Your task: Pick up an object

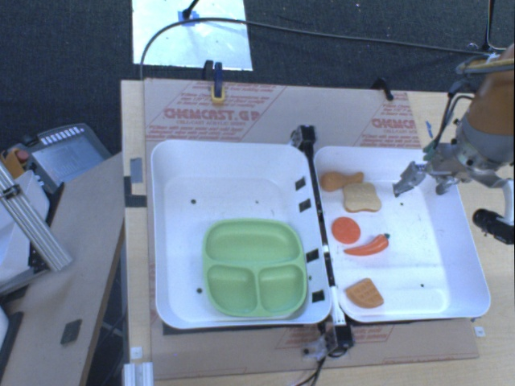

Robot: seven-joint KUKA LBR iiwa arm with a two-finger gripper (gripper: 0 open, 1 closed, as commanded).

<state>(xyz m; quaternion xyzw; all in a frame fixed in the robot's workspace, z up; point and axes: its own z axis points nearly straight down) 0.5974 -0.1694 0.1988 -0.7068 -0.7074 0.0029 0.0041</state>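
The end effector is seen above the upper right part of the right bin, with its two fingers spread apart and nothing between them; one fingertip lies toward the bin's middle, the other nearer the right wall. The arm is entered from the right edge.

On the desk, two shallow white bins are set side by side. In the left bin, a green divided tray is placed in the lower middle, its three compartments turned upward.

In the right bin, five food pieces are gathered along the left half, well apart from the fingers. A slice of toast is laid just beside a tan bread roll, the two touching or nearly so. Below them a round red slice is found, and next to it a red chili pepper, whose long axis is set nearly horizontal, tilted slightly upward to the right, with the dark stem end pointed right. An orange wedge is placed near the bottom wall.
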